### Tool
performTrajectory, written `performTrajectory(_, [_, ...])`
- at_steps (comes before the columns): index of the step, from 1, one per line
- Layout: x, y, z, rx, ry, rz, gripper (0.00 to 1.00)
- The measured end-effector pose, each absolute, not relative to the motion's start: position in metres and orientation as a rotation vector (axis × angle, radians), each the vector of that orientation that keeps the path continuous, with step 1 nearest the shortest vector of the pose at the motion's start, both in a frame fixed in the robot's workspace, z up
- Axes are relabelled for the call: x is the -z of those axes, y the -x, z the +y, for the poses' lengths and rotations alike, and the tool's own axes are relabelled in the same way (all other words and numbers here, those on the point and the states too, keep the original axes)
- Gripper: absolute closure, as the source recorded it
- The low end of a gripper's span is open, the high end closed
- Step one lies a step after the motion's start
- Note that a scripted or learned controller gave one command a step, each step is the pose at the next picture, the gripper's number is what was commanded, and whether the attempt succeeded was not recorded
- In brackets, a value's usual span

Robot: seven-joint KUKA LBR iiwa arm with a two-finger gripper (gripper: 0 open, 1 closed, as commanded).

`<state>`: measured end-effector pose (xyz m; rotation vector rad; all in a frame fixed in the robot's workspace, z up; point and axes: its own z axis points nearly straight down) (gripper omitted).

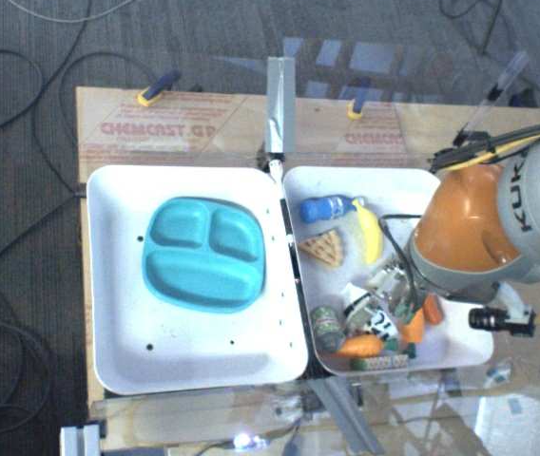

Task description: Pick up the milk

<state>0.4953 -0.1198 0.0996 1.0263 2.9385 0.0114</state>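
The gripper (381,297) hangs low over the near half of the right bin (460,354), at the end of the grey arm (536,221) with its broad orange band (465,221). Whether it is open or closed cannot be told; metal parts and cables crowd the tip. Directly under and just in front of it sits a small white carton with black cow-like patches, the milk (380,325), near the bin's front wall. The gripper seems to be right at the carton's top, but contact cannot be confirmed.

Around the milk the bin is crowded. A dark, ribbed can (325,324) lies to its left, close to the bin's left wall. An orange carrot (360,346) lies along the front wall, touching or nearly touching the milk's lower edge, and another orange piece (417,323) stands just to the milk's right. A flat strip with coloured marks (384,360) lies at the very front edge. Farther back are a tan waffle-textured wedge (322,249), a yellow banana (371,236) and a blue bottle (325,208) with a white cap, lying on its side near the far wall.

The left bin (118,350) holds a smooth turquoise divided plate (203,253) with three compartments, lying flat in its middle. Both bins rest on a brown board bench (184,126).
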Motion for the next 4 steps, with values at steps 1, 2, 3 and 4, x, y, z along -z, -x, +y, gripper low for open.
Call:
performTrajectory(1, [-0.09,-0.504,-0.107,0.008,-1.634,2.666,0.0])
performTrajectory(2, [-0.097,-0.506,-0.106,0.003,-1.634,2.664,1.0])
performTrajectory(3, [-0.227,-0.542,-0.056,0.011,-2.006,2.42,1.0])
performTrajectory(4, [-0.227,-0.543,-0.056,0.011,-2.006,2.419,0.0])
